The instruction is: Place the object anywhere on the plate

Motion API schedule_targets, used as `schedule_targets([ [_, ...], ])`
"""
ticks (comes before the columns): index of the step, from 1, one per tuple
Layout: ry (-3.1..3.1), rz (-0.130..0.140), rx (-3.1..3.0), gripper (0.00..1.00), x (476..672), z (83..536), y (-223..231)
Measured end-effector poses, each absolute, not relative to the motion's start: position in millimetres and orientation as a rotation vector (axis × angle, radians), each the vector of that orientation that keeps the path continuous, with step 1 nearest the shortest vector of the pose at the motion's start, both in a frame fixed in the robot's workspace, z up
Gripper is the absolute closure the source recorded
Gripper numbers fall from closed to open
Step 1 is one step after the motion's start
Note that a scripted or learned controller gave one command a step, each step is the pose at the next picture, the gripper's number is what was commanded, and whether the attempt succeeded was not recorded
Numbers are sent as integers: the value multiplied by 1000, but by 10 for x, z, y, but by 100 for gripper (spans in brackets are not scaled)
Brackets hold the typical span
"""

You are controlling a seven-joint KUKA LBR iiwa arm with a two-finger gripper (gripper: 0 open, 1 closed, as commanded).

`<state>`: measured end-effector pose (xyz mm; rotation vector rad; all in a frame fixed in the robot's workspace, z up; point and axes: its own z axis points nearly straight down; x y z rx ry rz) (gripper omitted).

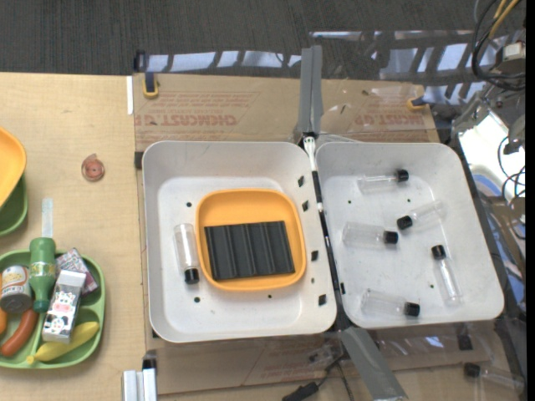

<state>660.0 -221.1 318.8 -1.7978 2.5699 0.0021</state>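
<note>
One clear vial (185,252) with a black cap lay on the floor of the left bin (159,224), lengthwise along the left edge of the plate (250,204), just beside its rim and not on it, with the cap toward the near side. The plate was orange-yellow with rounded corners, sat roughly in the middle of that bin, and carried a dark ribbed insert (251,250) that covered most of its lower surface. Nothing else rested on the plate.

Five more clear, black-capped vials lay scattered in the right bin (468,182), all apart from one another: one near the far wall (380,180), one tilted toward the middle right (420,216), one near the centre (366,236), one running lengthwise by the right wall (445,276), and one close to the near wall (384,304).

As for the gripper, I could not tell whether it was released or clenched, and no vial was seen to be grasped.

Both bins sat side by side on a sheet of brown cardboard (226,117). To the left, on the pale wooden table (67,124), stood a green tray (92,328) of toy food with a green bottle (41,272) in it, part of an orange bowl (8,167) at the edge, and a small pink round piece (93,168) by itself
</note>
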Motion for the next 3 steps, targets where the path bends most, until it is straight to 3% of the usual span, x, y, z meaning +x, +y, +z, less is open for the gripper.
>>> schedule_targets([
  [2, 1835, 5, -2544, 0, 6514, 3142, -2196],
  [3, 1484, 2, -2762, 0, 6597, 3313, -2109],
])
